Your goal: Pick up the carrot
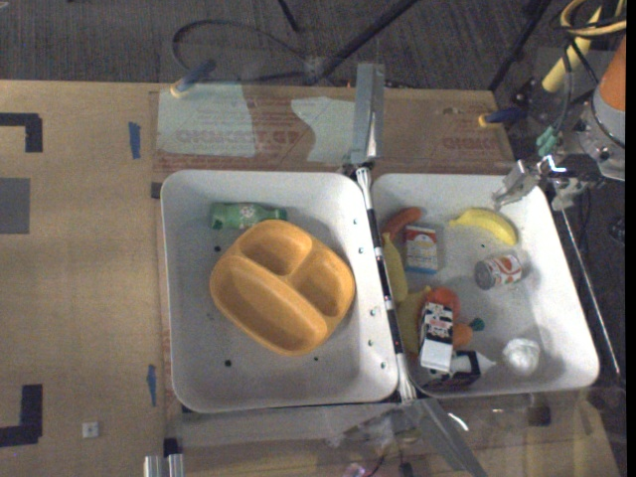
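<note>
Carton: nearest me, a cow-print carton (pixel 436 338) lies in the front of the right bin (pixel 571 311).
Carrot: I take it to be the orange piece (pixel 463 336) with a green stub, touching the carton's right side and partly tucked under it. The reddish-orange piece (pixel 402 220) by the divider is the other candidate.
Gripper: the gripper (pixel 542 174) hangs over the bin's far right corner. I cannot tell whether it is spread or pressed together.
Relation: the carrot lies well apart from the gripper, toward the front and left, past the can (pixel 499 269) and the banana (pixel 487 225).
Approach: I would travel high over the can, then descend on the carrot's exposed end, away from the carton.
Risk: 1 careless closure could catch the carton instead.
</note>
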Available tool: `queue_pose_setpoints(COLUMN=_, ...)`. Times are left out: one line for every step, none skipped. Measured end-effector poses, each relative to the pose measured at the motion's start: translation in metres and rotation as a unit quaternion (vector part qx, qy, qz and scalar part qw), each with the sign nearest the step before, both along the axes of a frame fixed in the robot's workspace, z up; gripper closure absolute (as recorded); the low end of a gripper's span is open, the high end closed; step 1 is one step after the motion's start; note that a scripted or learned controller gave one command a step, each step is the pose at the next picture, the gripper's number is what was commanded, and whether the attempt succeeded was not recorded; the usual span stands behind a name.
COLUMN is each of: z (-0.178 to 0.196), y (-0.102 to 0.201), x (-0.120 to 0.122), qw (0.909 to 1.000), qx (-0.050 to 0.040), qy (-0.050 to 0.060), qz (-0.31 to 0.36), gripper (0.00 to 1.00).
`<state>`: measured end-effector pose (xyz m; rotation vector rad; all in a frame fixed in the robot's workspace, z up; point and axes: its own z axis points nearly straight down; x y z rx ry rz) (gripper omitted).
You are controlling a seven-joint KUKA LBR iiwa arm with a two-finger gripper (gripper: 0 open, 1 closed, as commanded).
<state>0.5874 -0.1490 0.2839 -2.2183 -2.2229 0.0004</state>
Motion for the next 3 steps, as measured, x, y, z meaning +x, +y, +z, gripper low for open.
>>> queue_pose_setpoints(z=0.007, y=0.010, x=0.022, qw=0.9995, qx=-0.0012, qy=-0.003, qz=0.033, gripper=0.00)
queue_pose_setpoints(z=-0.146, y=-0.004, x=0.049, qw=0.9998, qx=0.0001, qy=0.002, qz=-0.017, gripper=0.00)
queue_pose_setpoints(z=-0.190, y=0.047, x=0.033, qw=0.9923, qx=-0.0012, qy=-0.008, qz=-0.124, gripper=0.00)
